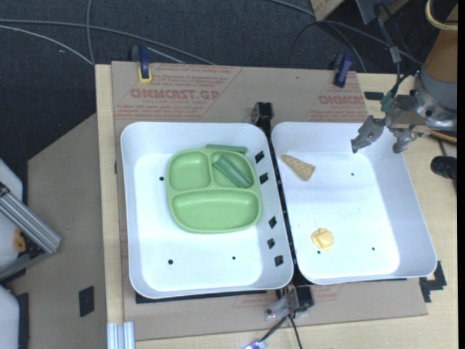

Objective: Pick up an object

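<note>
dark carpet with loose cables is surrounding a brown board (218, 86) that is carrying two shallow white bins side by side. left bin (145, 267) is holding a green divided plate (211, 195), and a darker green piece (234, 167) is lying in its upper right compartment. right bin (392, 238) is holding a tan wedge-shaped piece (298, 166) near its upper left corner and a small yellow lump (322, 239) lower down, well apart from the wedge. gripper (383, 139) is hanging over the right bin's upper right edge with fingers spread and nothing between them, well apart from both pieces. blue clamps (144, 70) are gripping the board's far edge.
</note>
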Robot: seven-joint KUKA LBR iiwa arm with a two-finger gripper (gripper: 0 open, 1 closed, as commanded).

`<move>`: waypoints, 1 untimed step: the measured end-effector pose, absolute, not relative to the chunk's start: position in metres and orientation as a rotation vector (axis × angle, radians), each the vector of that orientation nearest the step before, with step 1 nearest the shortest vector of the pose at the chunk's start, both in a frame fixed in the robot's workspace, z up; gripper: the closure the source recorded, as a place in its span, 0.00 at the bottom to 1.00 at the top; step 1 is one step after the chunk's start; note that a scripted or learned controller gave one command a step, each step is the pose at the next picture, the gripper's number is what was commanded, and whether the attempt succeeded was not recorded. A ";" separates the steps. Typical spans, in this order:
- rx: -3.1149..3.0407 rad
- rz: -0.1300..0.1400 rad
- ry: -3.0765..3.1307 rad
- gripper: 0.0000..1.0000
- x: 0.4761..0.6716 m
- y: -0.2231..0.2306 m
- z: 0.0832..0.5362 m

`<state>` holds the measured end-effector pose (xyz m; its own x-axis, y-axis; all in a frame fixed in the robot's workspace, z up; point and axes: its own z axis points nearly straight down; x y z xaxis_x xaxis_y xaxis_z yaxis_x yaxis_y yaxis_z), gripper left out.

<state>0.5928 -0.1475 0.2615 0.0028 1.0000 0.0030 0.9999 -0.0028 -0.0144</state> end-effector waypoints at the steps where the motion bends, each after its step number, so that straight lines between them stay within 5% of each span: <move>1: -2.220 0.000 -2.221 0.00 0.595 -0.147 0.269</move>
<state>0.5950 -0.1471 0.2692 -0.0002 1.0000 0.0006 1.0000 0.0002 -0.0010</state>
